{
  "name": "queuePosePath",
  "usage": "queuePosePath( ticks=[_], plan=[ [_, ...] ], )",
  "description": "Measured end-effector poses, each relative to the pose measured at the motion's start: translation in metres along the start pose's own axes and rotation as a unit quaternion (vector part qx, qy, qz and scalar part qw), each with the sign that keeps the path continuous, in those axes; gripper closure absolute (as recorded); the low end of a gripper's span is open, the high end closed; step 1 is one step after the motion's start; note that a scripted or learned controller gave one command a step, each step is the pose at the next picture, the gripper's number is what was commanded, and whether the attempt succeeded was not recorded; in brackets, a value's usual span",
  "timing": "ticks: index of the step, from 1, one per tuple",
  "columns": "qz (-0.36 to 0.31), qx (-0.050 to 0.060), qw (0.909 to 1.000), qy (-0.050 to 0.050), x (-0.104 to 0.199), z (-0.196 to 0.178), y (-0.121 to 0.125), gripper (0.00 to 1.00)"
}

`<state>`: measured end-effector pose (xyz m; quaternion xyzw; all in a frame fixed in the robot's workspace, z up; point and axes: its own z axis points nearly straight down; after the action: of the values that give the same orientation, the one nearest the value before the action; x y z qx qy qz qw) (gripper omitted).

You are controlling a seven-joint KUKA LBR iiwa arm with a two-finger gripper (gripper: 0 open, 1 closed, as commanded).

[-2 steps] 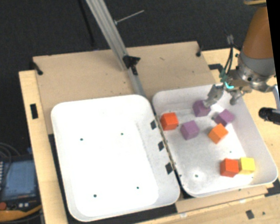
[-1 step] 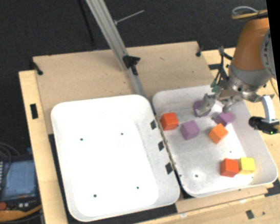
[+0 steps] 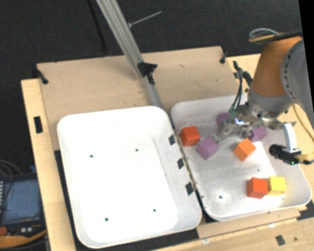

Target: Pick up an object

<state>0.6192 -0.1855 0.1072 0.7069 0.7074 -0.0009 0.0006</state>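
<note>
The right bin (image 3: pixel 232 207) holds several small blocks. An orange-red cube (image 3: pixel 190 135) and a purple block (image 3: pixel 207 147) lie near its left wall. An orange cube (image 3: pixel 244 150) sits in the middle, with a second purple block (image 3: pixel 223 119) behind it and a third (image 3: pixel 258 133) to its right. A red-orange cube (image 3: pixel 258 186) and a yellow cube (image 3: pixel 278 184) lie side by side at the front right. My gripper (image 3: pixel 235 128) hangs low over the bin's back half, between the purple blocks and just behind the orange cube. I see nothing held in it.
The left bin (image 3: pixel 123 173) stands beside the right one, with small black clips along the shared edge. A slanted metal pole (image 3: pixel 128 42) rises from behind the bins. The arm's grey body with its orange band (image 3: pixel 271 74) covers the right bin's back right corner.
</note>
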Motion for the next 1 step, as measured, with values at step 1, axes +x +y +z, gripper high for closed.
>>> queuePosePath(
  ticks=[1],
  plan=[
    [0.000, 0.000, 1.0000, 0.001, -0.0001, 0.0095, 0.0009, 0.00]
  ],
)
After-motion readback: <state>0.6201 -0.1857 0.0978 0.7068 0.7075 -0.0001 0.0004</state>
